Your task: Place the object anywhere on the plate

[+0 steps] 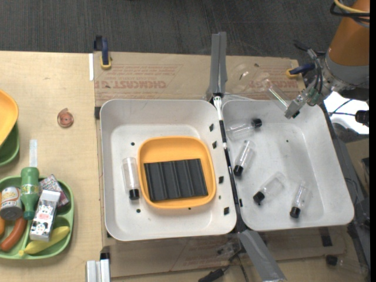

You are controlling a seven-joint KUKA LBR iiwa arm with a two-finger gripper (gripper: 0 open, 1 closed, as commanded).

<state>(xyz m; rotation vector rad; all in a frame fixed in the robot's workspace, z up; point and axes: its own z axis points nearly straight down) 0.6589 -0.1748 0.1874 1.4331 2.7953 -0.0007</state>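
Note:
An orange plate (154,151) lies in the left bin (114,122) and bears a black ridged slab (176,178). A clear vial with a black cap (130,178) lies in that bin just left of the plate. Several more clear black-capped vials lie in the right bin (329,175); one (242,157) is near its left wall, another (269,188) is at centre front. My gripper (292,110) hangs over the right bin's back right corner, far from the plate. A pale clear streak (277,96) runs up-left from its tip; whether that is a held vial is unclear.
A metal divider post (218,63) stands between the bins at the back. Blue clamps (103,53) hold the cardboard sheet. On the wooden table at far left sit a green tray with toy food (35,216) and a yellow bowl (6,119).

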